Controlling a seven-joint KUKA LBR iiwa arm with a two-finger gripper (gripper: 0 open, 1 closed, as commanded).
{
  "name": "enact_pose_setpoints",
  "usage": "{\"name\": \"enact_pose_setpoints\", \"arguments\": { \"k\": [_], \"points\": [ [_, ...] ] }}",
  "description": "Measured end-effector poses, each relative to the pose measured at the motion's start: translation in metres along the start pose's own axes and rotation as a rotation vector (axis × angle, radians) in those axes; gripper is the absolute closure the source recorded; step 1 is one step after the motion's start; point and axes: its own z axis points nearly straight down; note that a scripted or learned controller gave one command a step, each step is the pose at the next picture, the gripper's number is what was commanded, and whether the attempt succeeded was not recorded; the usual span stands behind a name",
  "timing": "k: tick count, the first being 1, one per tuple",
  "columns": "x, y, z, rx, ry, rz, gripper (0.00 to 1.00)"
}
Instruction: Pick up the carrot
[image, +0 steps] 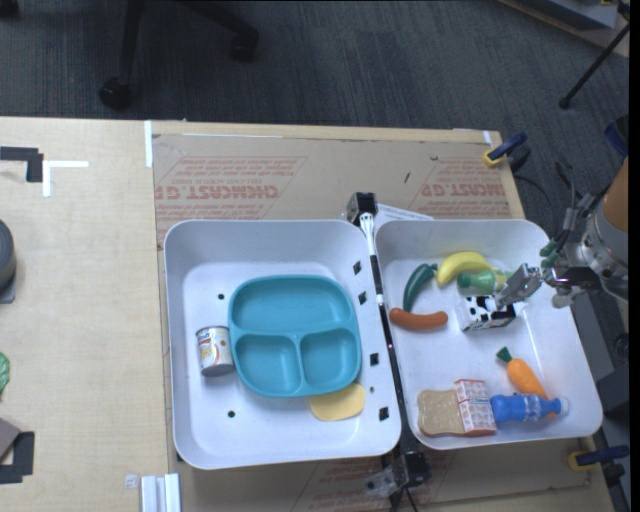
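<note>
The carrot (523, 376), orange with a small green top, lies in the right bin (570, 340) near its front right, pointing toward the front right corner. My gripper (519, 284) hangs over the back right of that bin, just above a black-and-white spotted box (486, 314). It is well behind the carrot and apart from it, with nothing visibly held. The arm reaches in from the right edge.
Just in front of the carrot lies a blue bottle (528, 408), with a red-white carton (472, 404) and a bread slice (441, 413) to its left. A banana (464, 264), green pepper (417, 284) and sausage (418, 320) lie further back. The left bin holds a teal plate (296, 335), a can (213, 352) and a yellow disc (338, 404).
</note>
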Motion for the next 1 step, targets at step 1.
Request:
{"name": "enact_pose_setpoints", "arguments": {
  "k": [1],
  "points": [
    [-0.0362, -0.0155, 0.0781, -0.001, 0.002, -0.294, 0.0]
  ]
}}
